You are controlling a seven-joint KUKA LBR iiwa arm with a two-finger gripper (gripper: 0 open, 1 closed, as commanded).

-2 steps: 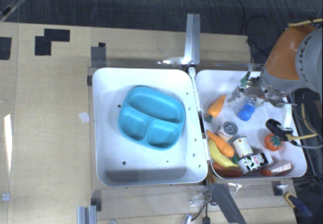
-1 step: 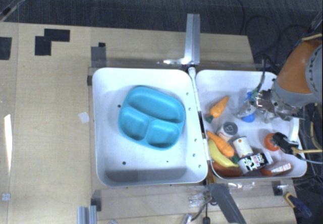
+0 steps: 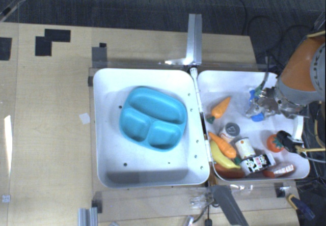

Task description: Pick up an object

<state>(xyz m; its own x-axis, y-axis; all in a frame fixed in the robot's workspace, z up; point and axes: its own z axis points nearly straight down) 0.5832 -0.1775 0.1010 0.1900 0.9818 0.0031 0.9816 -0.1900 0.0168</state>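
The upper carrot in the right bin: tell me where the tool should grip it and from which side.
Grip the carrot across its thick orange middle, coming straight down from above. It lies flat and tilted, apart from the other items, with bare bin floor on both long sides, so the fingers likely fit best across its narrow width.

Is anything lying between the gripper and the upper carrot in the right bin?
Nothing visible does. The gripper sits over the right bin, with a blue object just below it. The upper carrot lies to its left, across bare white floor.
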